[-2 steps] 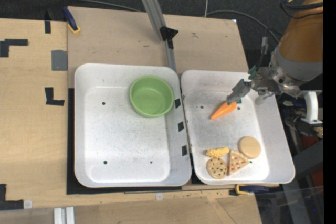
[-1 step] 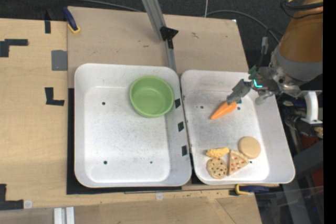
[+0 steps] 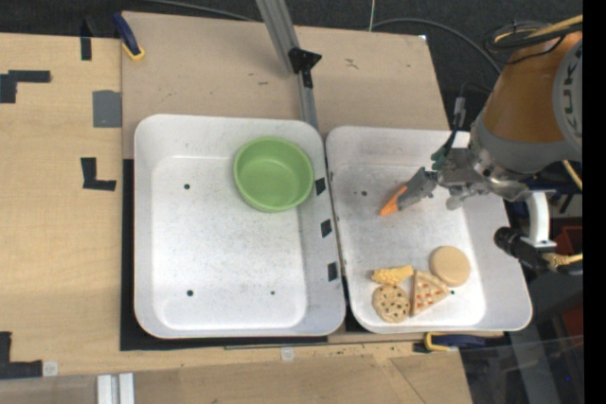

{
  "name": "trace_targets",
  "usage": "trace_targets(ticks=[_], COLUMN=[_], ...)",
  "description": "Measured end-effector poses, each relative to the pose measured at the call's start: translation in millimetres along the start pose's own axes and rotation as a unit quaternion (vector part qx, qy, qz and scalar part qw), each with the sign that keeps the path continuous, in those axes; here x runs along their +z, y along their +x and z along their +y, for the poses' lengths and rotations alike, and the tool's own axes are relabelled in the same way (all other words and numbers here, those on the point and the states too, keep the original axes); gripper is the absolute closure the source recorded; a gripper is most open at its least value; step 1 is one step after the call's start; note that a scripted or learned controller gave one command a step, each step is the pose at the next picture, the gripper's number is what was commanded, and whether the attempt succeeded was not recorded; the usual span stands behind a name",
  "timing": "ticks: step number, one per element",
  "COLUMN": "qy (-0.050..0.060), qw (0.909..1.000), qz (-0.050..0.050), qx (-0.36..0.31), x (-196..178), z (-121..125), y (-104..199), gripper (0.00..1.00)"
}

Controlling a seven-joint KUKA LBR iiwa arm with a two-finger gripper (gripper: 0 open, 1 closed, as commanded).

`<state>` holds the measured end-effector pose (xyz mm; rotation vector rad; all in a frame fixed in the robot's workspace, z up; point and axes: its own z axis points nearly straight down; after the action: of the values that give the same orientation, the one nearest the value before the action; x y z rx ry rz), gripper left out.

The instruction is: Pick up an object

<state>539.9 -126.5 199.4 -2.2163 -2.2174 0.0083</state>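
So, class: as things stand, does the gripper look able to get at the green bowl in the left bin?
Probably yes. The green bowl sits open from above near the left bin's right wall, with nothing over it. The gripper is over the right bin, by an orange piece.

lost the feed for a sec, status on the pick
End effector over right white bin, small orange carrot-like piece at its tip. Grasp unconfirmed. Nothing crowding it.

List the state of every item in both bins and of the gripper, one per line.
Green bowl: upright, in the left bin, near its back right corner.
Orange piece: in the right bin, at the gripper's tip.
Gripper: low over the right bin.
Round cookie, pizza slice, tan disc, yellow piece: lying flat, clustered at the right bin's front.
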Motion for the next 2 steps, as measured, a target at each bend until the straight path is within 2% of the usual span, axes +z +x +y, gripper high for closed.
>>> trace_targets(ticks=[2], qy=[-0.001], qw=[1.0], qz=[0.0], qx=[0.0], x=[87.7], z=[-3.2], y=[4.6], gripper=[0.0])
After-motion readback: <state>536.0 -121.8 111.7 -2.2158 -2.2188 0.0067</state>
